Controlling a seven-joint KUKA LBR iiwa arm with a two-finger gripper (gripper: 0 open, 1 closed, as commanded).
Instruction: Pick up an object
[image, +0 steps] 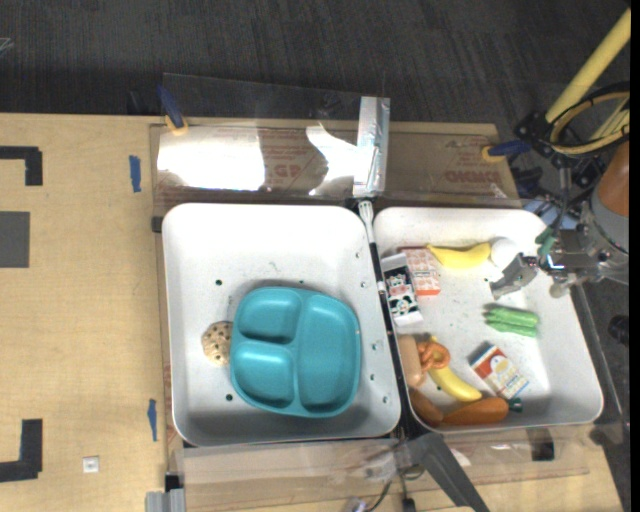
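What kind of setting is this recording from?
Most likely a robotics lab's bin-picking bench, not a home. Two white bins sit taped to a board, the right one strewn with toy food like a banana, and a gripper reaches in.

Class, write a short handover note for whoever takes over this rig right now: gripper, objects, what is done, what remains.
Gripper: over the right bin, upper part, nothing visibly held.
Nearby: yellow banana just to its left in the view, green pods just below.
Left bin: teal divided plate, cookie beside it.
Done: nothing picked yet.
Left: grasp and lift one object.
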